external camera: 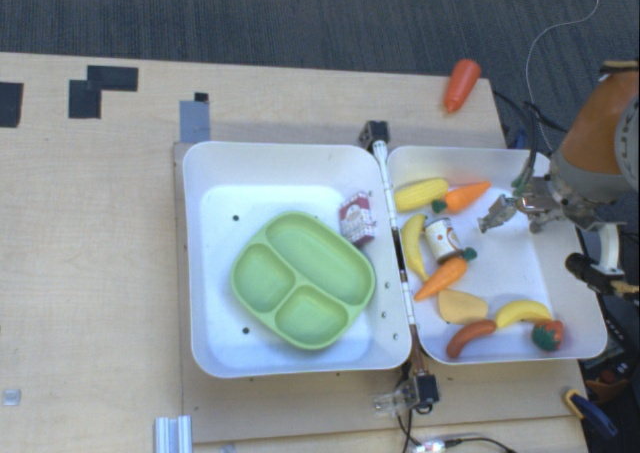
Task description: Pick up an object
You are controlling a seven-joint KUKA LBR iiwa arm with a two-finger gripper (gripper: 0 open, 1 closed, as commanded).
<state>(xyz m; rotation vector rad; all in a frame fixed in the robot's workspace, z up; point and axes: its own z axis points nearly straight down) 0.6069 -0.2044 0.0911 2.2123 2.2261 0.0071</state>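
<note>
White bins are seen side by side on the desk [90,241]. In the right bin [575,271], toy food is scattered: bananas, carrots [442,277], a sausage. The claw [500,213] is held open above the bin, gripping nothing.

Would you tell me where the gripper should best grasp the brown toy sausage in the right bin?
Probably the brown toy sausage at mid-length, from straight above, fingers across its narrow width: it lies flat and slanted near the right bin's front wall, close to the yellow wedge.
</note>
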